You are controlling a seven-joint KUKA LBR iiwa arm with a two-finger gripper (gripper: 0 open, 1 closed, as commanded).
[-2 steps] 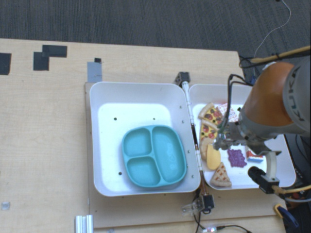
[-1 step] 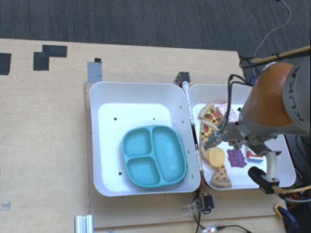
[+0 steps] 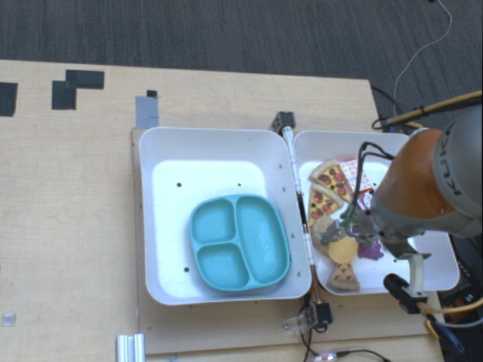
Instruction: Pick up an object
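The right bin point(image 3: 445, 274) holds several toy food pieces. Two pizza slices point(image 3: 330, 179) lie at its upper left, a yellow round piece point(image 3: 343, 250) sits lower down, and another small slice point(image 3: 344, 278) lies near the front wall. A purple piece point(image 3: 370, 250) peeks out beside the arm. My gripper point(image 3: 330, 232) reaches down into the left part of this bin, just above the yellow piece and below the pizza slices. The grey and orange arm hides the bin's middle and right.
In the left bin point(image 3: 162, 202) rests a blue three-part plate point(image 3: 240, 242). A ridge point(image 3: 296, 194) divides the two bins. A red-and-white sheet point(image 3: 364, 173) lies under the pizza slices. Cables run along the bench's front right edge.
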